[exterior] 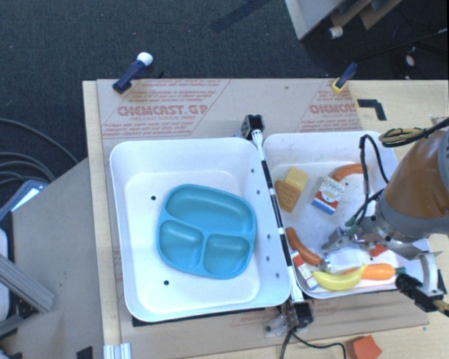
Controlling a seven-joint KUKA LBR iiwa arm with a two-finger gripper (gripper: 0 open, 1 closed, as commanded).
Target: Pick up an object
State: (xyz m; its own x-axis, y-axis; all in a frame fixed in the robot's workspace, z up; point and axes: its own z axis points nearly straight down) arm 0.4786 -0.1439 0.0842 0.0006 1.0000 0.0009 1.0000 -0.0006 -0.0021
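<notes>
Left bin: blue three-compartment plastic plate [206, 231], well left of fingers. Right bin: tan bread-like block [291, 189], small white/blue/red carton [328, 194], red sausage [302, 247], yellow banana [338, 279], orange carrot [378, 271]. Gripper [343, 242] low over bin, fingers look spread, nothing between them; banana just below. Pick not yet done, grasp + lift left

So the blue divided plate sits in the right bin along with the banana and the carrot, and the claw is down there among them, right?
Not quite. In the camera view the blue divided plate lies by itself in the left bin. The banana and the carrot are in the right bin, and the claw is down there among them, as you said.
</notes>
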